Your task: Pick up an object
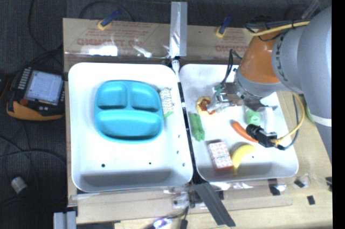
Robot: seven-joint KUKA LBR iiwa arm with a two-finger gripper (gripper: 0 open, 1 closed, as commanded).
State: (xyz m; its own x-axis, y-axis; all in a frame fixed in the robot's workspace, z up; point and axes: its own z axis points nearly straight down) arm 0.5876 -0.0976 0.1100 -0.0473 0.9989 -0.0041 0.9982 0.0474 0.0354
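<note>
Grey arm [310, 55] with orange band reaching in from the right, over the right bin [280, 166]; gripper [222, 94] lowered toward the upper middle of that bin, close beside a small orange and red piece [204, 105]; opening of the gripper impossible to tell from this angle, and nothing plainly seen in its hold.

Scattered in the right bin: green pod [197, 126] along the left wall; carrot [241, 130] near the middle, partly beside a black fitting on the arm; green block [252, 116] just above the carrot, half hidden by the arm; banana [241, 156] toward the front; checkered box [220, 154] touching the banana's left side.

In the left bin [86, 163]: blue divided plate [129, 110], lying flat in the upper middle; small speckled piece [166, 101] against its right edge, near the wall between the bins.

Off the bench on the left floor: orange handheld device with a screen [35, 92].
</note>
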